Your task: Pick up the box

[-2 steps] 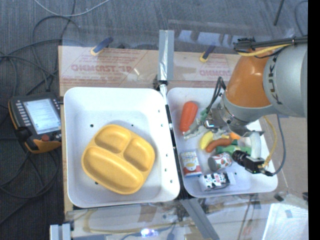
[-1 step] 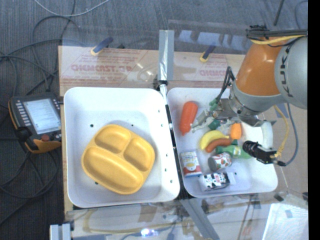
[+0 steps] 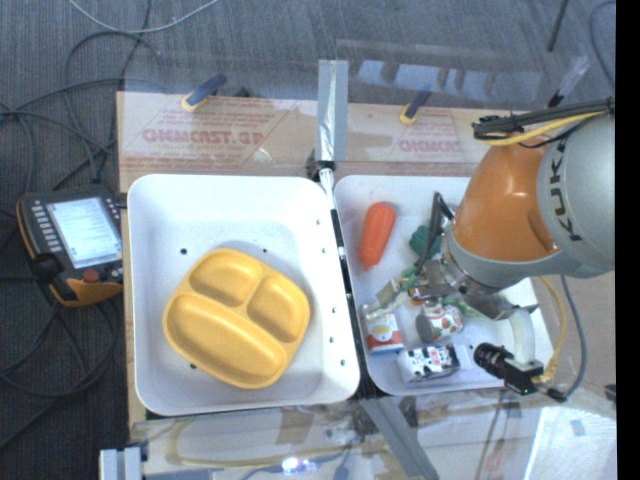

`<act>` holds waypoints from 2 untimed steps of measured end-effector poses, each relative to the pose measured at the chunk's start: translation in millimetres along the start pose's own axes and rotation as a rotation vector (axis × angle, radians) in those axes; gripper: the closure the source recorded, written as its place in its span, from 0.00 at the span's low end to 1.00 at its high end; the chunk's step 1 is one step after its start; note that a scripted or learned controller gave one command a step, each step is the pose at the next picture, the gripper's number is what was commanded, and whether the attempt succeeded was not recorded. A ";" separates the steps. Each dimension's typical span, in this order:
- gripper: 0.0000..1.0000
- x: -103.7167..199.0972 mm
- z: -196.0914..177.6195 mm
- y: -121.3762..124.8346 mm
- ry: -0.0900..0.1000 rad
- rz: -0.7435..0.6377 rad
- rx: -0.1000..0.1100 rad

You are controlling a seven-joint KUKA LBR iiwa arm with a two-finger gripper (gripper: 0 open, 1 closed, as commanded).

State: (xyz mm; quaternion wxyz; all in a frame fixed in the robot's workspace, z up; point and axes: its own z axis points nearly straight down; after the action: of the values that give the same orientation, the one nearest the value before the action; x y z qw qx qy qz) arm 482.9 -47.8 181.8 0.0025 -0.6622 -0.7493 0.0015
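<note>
The box (image 3: 431,360), a small printed carton, lies near the front edge of the right bin (image 3: 520,353), just below the gripper (image 3: 432,286), which hangs low over a cluster of small items; whether it is released or clenched cannot be told. A small red-and-white carton (image 3: 381,332) sits to the box's left. An orange carrot (image 3: 376,233) lies farther back. A yellow divided plate (image 3: 237,316) rests in the left bin (image 3: 150,228).

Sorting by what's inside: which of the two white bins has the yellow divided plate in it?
The left bin: the yellow three-compartment plate lies alone in it. The right bin holds the carrot and small packages.
</note>
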 end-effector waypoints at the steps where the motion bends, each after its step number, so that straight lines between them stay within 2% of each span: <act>1: 0.00 18.9 -0.3 3.4 -0.001 0.042 -0.002; 2: 0.00 18.3 -0.5 3.3 -0.003 -0.037 -0.002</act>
State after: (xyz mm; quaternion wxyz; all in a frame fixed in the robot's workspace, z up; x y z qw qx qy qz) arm 483.9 -29.2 182.4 0.0007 -0.6483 -0.7614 0.0015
